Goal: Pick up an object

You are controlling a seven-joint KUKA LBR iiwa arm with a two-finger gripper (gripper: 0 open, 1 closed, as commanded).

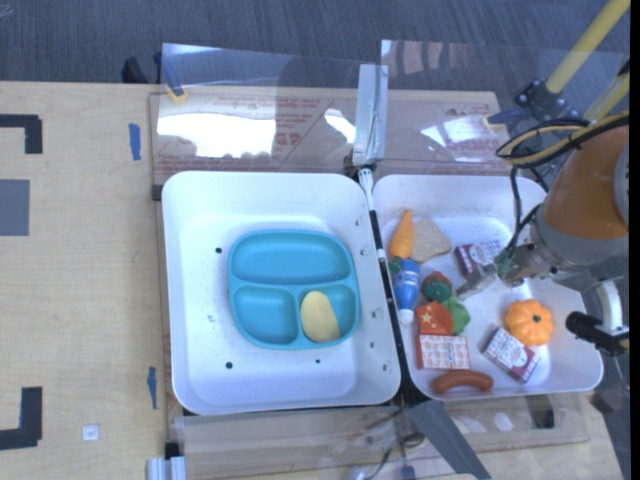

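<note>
My gripper [492, 271] hangs low over the middle of the right bin [580, 373], at the end of the grey arm with its orange band [590, 200]. It is right beside a dark red packet [468, 258]. An orange toy pumpkin [528, 322] lies just below and to the right of it. A green and red toy vegetable [437, 290] lies to its left. An orange carrot [402, 236], a beige bread slice [432, 239] and a blue and white bottle [405, 290] lie along the bin's left side.
The left bin [190, 268] holds a blue divided tray [285, 263] with a yellow oval toy [319, 316] in its lower right compartment. At the front of the right bin lie a red checked box [443, 351], a sausage [460, 380] and a small packet [510, 354].
</note>
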